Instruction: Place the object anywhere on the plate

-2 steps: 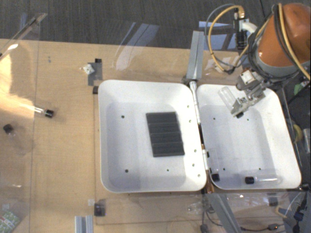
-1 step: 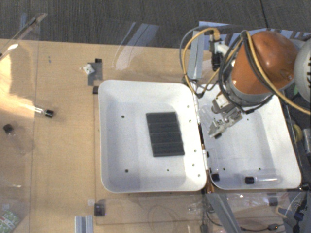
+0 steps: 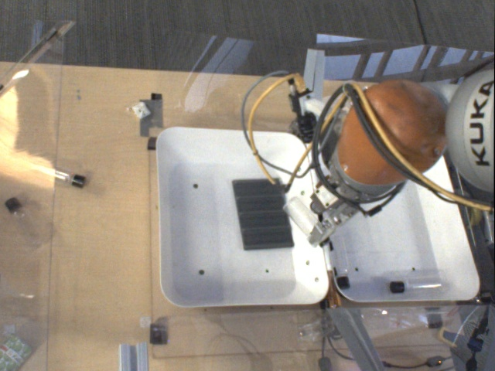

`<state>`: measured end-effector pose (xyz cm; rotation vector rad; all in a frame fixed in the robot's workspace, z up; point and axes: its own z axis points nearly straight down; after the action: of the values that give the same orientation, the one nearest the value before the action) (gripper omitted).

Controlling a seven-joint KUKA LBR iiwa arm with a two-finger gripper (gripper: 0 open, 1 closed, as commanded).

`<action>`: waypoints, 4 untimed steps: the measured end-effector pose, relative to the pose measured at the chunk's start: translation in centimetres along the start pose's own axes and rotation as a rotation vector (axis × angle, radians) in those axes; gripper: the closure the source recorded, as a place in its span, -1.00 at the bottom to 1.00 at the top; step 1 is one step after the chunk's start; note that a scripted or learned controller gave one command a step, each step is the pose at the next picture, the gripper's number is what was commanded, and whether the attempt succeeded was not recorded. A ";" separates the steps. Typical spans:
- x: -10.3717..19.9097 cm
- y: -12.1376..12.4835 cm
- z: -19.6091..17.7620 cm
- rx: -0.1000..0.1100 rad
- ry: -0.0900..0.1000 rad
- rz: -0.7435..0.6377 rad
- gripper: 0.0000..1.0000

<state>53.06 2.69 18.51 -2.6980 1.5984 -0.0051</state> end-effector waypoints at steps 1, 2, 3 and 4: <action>-8.3 0.2 0.1 -0.003 -0.003 -0.527 1.00; -9.1 -9.5 -1.5 0.000 -0.003 -0.371 1.00; -18.3 -7.7 0.8 0.000 -0.004 -0.235 1.00; -14.3 -15.7 -4.1 0.001 -0.004 -0.508 1.00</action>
<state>59.94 22.75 22.67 -3.0110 0.8693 -0.0020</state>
